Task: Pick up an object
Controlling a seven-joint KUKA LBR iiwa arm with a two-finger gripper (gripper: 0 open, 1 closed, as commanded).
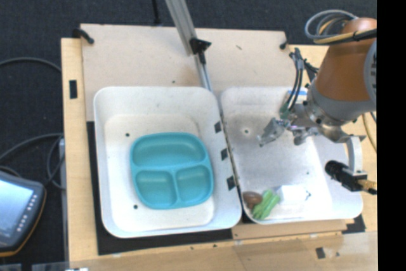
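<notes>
Overhead, hand (269,134) — right bin (254,105).

Matt plastic bins on a bare wooden bench

Both white bins (108,117) look like matt, faintly speckled plastic; the teal divided tray (170,169) in the left one is smooth plastic with a soft sheen. The bench (139,54) is pale, unvarnished board, and the slanted rail (174,0) at the far side is ribbed, dull metal.
</notes>
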